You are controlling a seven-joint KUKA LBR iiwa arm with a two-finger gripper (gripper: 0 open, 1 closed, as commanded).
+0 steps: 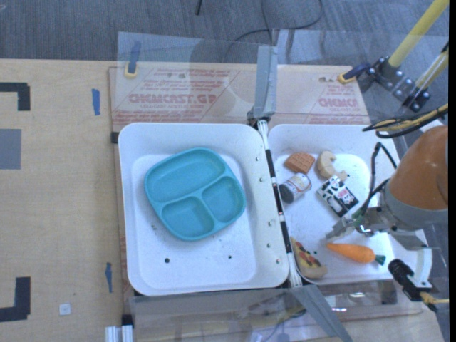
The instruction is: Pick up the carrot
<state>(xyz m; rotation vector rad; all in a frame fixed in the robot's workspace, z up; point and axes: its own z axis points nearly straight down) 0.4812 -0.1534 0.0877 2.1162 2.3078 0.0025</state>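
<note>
The orange carrot (351, 252) with a green tip lies flat near the front of the right bin (311, 221). My gripper (346, 226) hangs just above and slightly behind the carrot's left half, reaching in from the right. The fingertips are small and dark against the bin floor. Nothing shows between them, and the carrot rests on the bin floor.
In the right bin lie a waffle-like orange piece (301, 162), a tan bread piece (326, 164), a small can (293, 187), a black-and-white carton (338, 195) and a pizza slice (308, 259). The left bin (139, 255) holds a teal divided plate (194, 192).
</note>
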